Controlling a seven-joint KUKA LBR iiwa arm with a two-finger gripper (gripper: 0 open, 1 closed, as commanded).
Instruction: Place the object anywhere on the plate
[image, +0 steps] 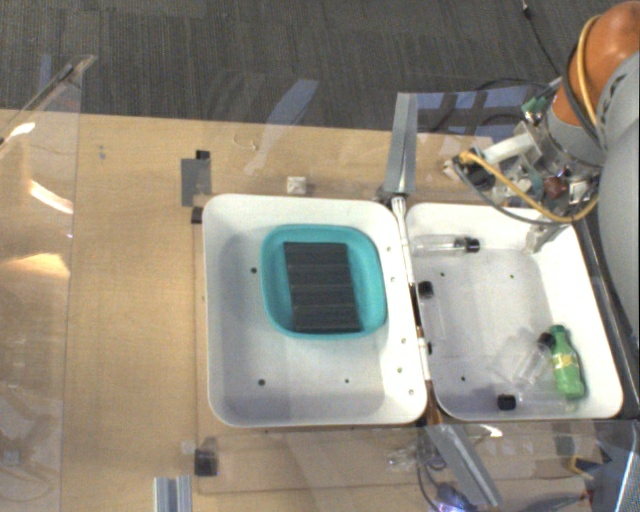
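Observation:
A teal square plate (371, 270) lies in the left white bin (235, 380). A dark ridged rectangular object (322, 288) rests flat on the middle of the plate. My gripper (543, 236) hangs over the upper right corner of the right bin (480, 400), well to the right of the plate. It sits under the cabled wrist (535, 165), and nothing can be seen held in it.
The right bin holds a clear tube with a black cap (445, 243) near its top and a green bottle (566, 364) at the lower right. A clear bottle (530, 362) lies beside the green one. Small black caps (424, 290) (506, 402) are scattered there too. A small white block (296, 185) sits on the bench behind the left bin.

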